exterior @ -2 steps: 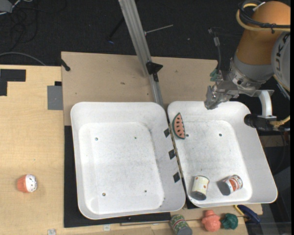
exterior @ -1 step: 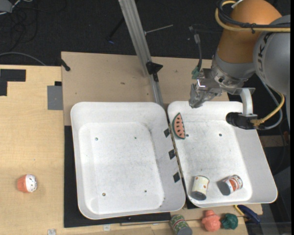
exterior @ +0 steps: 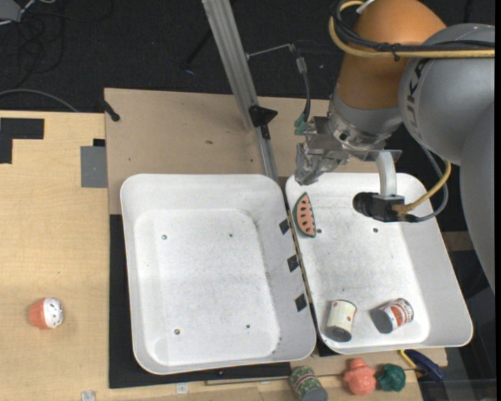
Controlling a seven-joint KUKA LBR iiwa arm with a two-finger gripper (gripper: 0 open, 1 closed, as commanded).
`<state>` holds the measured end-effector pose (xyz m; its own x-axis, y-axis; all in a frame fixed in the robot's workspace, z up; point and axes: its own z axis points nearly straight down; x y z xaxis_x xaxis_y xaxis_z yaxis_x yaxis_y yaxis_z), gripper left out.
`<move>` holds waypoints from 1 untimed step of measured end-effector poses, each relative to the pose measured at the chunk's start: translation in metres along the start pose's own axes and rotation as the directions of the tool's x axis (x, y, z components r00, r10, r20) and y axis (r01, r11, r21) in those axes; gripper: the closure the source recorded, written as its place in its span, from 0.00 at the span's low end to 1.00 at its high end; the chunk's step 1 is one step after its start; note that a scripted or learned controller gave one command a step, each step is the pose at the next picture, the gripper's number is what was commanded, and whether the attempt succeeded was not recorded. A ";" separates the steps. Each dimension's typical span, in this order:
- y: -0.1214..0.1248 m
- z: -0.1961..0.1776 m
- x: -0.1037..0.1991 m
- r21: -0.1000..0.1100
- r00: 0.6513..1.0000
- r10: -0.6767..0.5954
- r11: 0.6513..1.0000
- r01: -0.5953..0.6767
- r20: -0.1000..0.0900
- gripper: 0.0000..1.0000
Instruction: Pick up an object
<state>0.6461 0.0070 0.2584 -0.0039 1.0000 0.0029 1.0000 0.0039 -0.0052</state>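
Observation:
My gripper (exterior: 311, 172) hangs over the far left corner of the right bin (exterior: 426, 266), just above and behind a watermelon slice (exterior: 305, 215) that lies by the bin's left wall. Nothing shows in its grasp. Near the front of the same bin lie a white cup (exterior: 341, 319) on its side and a small red-and-white can (exterior: 393, 314). The grey arm with its orange band reaches in from the upper right.
The left bin (exterior: 142, 224) stands beside the right one. An aluminium post (exterior: 238, 65) rises behind the bins, close to the gripper. An orange ball (exterior: 46, 313) lies on the bench at left. Small toys (exterior: 359, 377) and a can (exterior: 305, 383) lie in front of the right bin.

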 end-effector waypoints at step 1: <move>0.011 0.026 0.048 0.003 1.000 0.001 1.000 -0.001 0.001 1.00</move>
